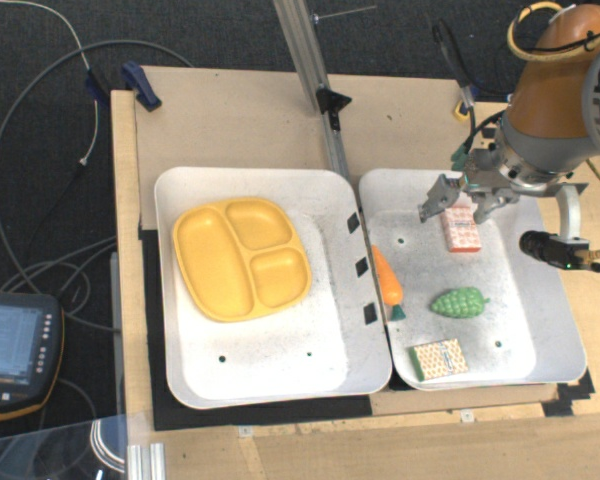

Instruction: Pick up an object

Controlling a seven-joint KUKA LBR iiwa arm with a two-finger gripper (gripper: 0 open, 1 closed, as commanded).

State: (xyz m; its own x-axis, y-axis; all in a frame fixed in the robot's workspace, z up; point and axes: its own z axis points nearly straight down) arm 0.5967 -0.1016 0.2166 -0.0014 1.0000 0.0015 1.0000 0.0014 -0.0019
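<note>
My gripper (pixel 464 204) hangs over the far part of the right bin (pixel 540 333), its two fingers spread open. A small red and white box (pixel 462 231) lies on the bin floor just below and in front of the fingertips, not held between them. Nearer the front lies a green bumpy fruit-like toy (pixel 459 303). An orange carrot (pixel 386 277) rests along the bin's left wall. In the front corner lies a flat patterned packet (pixel 439 359).
The left bin (pixel 180 368) holds a yellow divided plate (pixel 242 258). A metal pole (pixel 310 58) rises at a slant from between the two bins. Black clips (pixel 361 265) sit along the shared wall.
</note>
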